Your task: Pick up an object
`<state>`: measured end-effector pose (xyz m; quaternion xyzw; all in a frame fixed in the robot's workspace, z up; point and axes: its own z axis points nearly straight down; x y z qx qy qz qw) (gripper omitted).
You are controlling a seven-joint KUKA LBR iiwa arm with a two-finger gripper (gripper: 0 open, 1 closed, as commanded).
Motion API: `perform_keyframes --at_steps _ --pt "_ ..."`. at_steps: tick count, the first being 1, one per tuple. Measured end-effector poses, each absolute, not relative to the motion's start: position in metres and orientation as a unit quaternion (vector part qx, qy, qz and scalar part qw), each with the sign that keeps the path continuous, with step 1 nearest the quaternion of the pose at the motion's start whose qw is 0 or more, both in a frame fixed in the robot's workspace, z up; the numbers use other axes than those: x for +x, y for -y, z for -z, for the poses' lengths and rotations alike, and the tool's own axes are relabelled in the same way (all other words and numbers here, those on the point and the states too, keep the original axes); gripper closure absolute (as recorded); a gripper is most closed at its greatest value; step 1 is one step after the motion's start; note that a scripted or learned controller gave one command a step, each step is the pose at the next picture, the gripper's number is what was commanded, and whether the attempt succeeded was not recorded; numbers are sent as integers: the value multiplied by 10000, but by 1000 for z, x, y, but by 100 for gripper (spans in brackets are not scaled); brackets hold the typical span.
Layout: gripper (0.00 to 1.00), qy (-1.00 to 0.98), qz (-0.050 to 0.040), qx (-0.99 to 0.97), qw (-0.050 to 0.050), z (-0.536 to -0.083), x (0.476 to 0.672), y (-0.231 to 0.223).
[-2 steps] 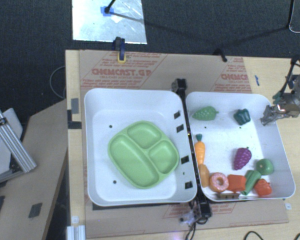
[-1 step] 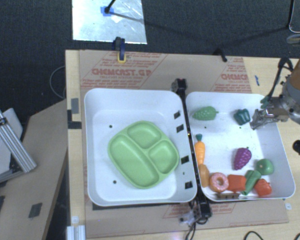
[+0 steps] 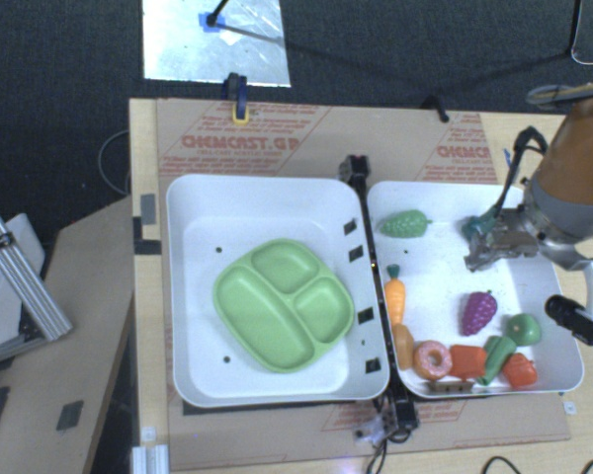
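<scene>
The right bin (image 3: 445,265) holds several toy foods. A green leafy piece (image 3: 405,224) lies at its far left, and a carrot (image 3: 394,299) lies along the left wall. A purple grape bunch (image 3: 478,311) sits mid-bin. A pink donut (image 3: 433,359), an orange-red block (image 3: 466,360), a green vegetable (image 3: 509,334) and a red piece (image 3: 519,370) crowd the near edge. My gripper (image 3: 471,245) hangs over the bin's far right part, above bare floor, with its fingers apart and nothing between them. The grapes lie just below it in the view.
The left bin (image 3: 208,215) holds a green divided plate (image 3: 284,304). A black clamp divider (image 3: 361,225) runs between the bins. The arm's grey body (image 3: 573,196) covers the right bin's far right corner.
</scene>
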<state>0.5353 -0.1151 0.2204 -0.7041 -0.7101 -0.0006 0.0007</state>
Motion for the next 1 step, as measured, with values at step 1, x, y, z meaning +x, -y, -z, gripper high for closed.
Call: perform_keyframes --at_steps 1 --pt "100 7104 10 -7038 5 -232 511 72"
